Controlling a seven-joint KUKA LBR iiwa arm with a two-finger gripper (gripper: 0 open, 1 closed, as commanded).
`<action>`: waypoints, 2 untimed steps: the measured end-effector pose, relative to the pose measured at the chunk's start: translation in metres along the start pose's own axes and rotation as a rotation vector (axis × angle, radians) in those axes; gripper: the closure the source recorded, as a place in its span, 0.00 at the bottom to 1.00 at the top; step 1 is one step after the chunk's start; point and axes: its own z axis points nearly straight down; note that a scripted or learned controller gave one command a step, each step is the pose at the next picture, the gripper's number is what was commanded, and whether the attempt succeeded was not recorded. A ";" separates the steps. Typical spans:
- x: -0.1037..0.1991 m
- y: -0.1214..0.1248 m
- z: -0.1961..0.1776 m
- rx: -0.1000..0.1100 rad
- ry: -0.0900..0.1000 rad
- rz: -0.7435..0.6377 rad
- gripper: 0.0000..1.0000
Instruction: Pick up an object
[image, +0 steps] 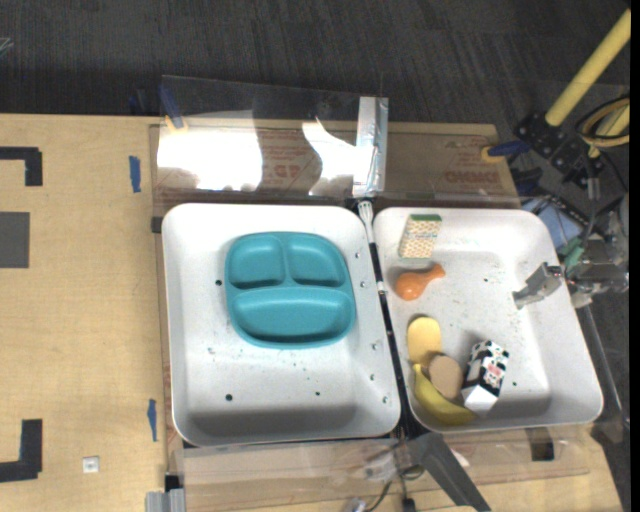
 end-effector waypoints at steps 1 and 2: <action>-0.005 -0.026 0.124 -0.007 -0.003 -0.020 0.00; 0.039 -0.024 0.162 -0.013 -0.004 -0.161 0.00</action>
